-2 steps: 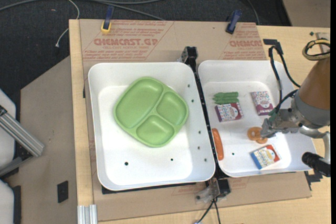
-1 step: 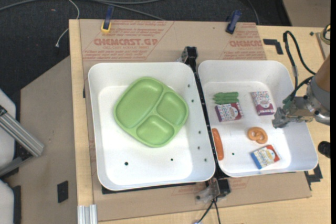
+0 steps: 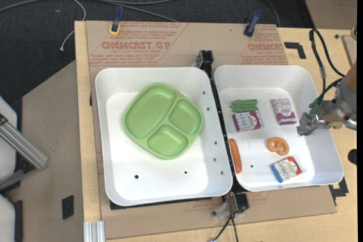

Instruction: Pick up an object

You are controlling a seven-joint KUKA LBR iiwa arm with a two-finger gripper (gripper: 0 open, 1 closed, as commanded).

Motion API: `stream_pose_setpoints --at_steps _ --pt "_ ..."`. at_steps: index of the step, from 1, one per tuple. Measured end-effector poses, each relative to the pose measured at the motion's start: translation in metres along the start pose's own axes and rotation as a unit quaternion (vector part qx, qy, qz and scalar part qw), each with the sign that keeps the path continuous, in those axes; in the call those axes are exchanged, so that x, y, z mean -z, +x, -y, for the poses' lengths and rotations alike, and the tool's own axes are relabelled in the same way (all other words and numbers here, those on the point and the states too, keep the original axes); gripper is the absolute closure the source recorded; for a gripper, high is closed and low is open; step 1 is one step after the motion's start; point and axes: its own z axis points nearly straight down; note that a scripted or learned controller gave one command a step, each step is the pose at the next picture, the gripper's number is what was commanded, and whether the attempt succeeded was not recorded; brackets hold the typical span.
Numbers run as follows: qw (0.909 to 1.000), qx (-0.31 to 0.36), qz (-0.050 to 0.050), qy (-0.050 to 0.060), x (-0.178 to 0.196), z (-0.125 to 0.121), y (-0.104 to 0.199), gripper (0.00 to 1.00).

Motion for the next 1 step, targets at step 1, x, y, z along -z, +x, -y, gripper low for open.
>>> stream_pose_setpoints --at_steps 1 --pt "1.0 0.002 -0.002 0.003 -0.0023 -0.0102 0.0611 1.0"
